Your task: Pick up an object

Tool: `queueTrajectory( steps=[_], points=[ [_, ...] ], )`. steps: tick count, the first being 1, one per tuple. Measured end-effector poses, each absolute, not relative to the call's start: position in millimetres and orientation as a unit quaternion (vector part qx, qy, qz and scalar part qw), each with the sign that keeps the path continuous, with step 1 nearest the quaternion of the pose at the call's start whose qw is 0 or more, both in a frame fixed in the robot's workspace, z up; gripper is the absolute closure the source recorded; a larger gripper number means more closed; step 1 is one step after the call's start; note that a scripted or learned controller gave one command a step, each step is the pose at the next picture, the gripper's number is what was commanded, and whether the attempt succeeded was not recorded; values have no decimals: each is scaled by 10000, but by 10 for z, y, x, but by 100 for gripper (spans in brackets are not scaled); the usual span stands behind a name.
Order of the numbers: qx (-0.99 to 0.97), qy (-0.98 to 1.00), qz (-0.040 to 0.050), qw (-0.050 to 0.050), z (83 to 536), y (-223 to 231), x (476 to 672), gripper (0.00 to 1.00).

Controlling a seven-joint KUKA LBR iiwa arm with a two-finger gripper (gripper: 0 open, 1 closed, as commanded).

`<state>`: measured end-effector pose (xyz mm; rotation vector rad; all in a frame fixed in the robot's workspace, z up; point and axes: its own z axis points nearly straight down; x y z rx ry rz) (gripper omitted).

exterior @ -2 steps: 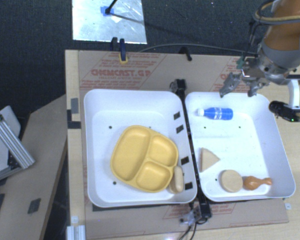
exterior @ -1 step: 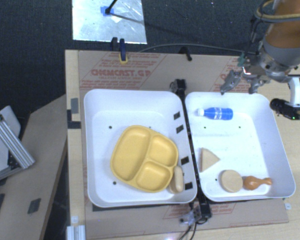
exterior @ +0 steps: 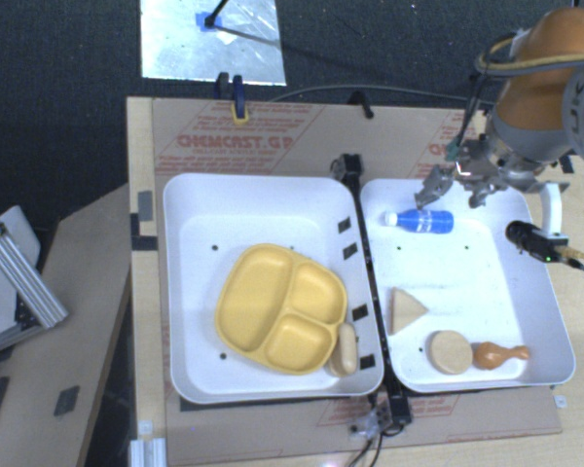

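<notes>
The jaws [exterior: 457, 189] hang spread and empty above the blue bottle [exterior: 420, 222] lying near the right bin's [exterior: 555, 329] far edge. Being round, it may roll away if pinched off-centre.

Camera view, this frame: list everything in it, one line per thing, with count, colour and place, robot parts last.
Bins: two, white, side by side on the bench.
Divided plate: one, yellow, left bin.
Bread-like piece: one, tan, left bin, against the plate's right edge.
Bottle: one, blue with white cap, lying in right bin's far part.
Wedge: one, tan, right bin middle.
Round piece: one, tan, right bin near edge.
Drumstick-like piece: one, orange-brown, beside the round piece.
Clamp: one, blue and yellow, bench's far edge.
Arm: one, grey and orange, right.
Gripper: one, above the bottle.
</notes>
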<state>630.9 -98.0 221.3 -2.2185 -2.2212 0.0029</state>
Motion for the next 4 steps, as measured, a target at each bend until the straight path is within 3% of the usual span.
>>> queueTrajectory(
  steps=[2,3,4],
  points=[
    [-7066,-7076,7,9,1369,-950,6293,0],
    [-7065,-7077,-12,-17,1506,-956,6310,100],
    [-7057,-7085,-27,-34,2154,-933,6306,100]
  ],
)
